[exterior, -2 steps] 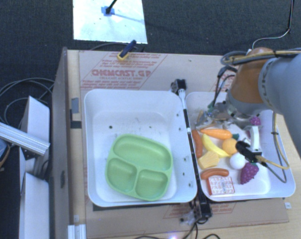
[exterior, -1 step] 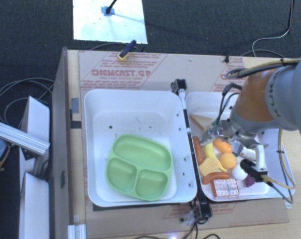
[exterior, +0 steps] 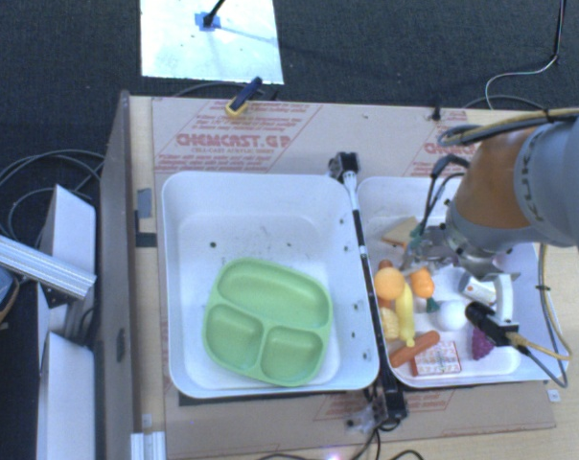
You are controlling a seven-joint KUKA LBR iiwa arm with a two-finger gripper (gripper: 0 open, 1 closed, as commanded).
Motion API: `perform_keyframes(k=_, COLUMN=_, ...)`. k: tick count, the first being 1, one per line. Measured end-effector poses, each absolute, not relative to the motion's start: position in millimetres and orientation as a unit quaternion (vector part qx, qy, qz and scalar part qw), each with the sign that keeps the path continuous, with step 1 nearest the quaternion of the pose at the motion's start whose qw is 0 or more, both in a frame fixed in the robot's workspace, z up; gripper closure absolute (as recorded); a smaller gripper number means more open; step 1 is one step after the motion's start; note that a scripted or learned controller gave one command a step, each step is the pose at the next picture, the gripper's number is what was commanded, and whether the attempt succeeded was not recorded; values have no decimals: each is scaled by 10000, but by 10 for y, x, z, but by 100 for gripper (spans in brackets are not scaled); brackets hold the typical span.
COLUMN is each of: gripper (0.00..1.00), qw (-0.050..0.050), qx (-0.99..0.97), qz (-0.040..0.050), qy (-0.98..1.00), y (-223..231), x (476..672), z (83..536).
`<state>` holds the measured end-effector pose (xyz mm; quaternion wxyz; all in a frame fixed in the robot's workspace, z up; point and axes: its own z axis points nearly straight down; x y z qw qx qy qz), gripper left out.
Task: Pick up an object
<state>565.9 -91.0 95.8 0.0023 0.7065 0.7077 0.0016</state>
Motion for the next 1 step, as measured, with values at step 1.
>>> perform_keyframes(k=1, gripper=100, qw=8, qx=7055, qz=19, qy=7087, y=-182, x=5540, z=1853)
